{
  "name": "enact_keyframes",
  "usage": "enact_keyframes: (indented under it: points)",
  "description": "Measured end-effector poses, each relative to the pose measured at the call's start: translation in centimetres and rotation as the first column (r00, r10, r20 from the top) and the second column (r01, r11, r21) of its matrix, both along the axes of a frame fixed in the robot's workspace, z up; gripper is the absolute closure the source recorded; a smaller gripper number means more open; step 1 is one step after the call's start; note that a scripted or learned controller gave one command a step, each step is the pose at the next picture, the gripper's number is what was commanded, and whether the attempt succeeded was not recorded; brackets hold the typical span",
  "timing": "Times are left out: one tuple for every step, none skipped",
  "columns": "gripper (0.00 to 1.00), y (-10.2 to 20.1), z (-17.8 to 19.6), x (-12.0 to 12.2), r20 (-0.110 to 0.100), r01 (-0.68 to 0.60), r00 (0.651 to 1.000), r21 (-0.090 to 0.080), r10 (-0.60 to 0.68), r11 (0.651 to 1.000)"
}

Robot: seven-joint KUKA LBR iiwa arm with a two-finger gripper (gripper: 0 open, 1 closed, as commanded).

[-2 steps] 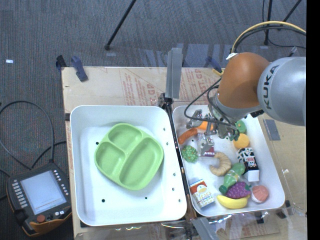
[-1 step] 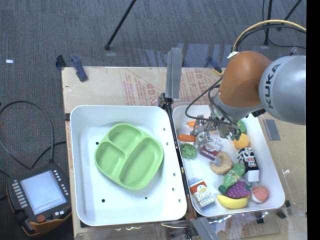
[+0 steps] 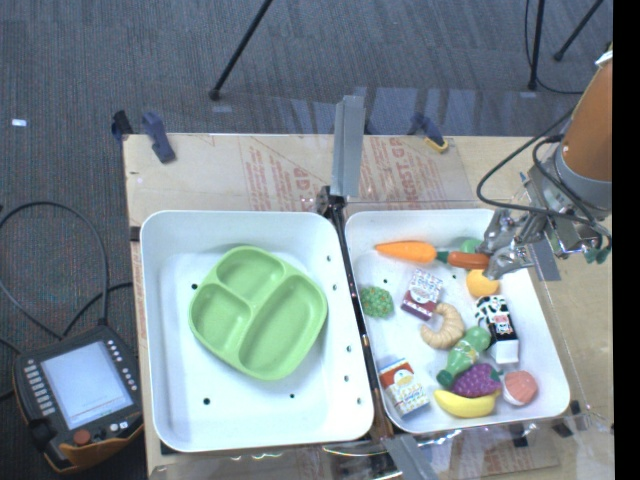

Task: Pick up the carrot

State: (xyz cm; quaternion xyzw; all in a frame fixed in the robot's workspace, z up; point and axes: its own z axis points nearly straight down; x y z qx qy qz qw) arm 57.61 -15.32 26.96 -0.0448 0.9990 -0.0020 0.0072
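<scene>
The carrot lies untouched near the right bin's back edge; the gripper hovers beside it, jaws' state unclear. Grasp and lift remain.

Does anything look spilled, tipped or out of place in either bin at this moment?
Nothing stands out. The toy foods lie loosely heaped in the right bin, none over its rim. The carrot lies flat near the far wall, and the green divided plate sits level in the left bin. The pincer hovers at the right bin's far right corner.

Two white bins, one green plate (three compartments), one carrot.
</scene>
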Motion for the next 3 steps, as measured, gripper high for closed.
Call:
enact_keyframes:
  points:
    - [1.00,-0.2,-17.1,0.4,-0.011,-0.320,0.947,0.004,0.320,0.947]
    - [0.00,-0.2,-17.1,0.4,-0.011,-0.320,0.947,0.005,0.320,0.947]
    - [0.00,4.4,-17.6,5.6,-0.001,0.025,1.000,0.005,-0.025,1.000]
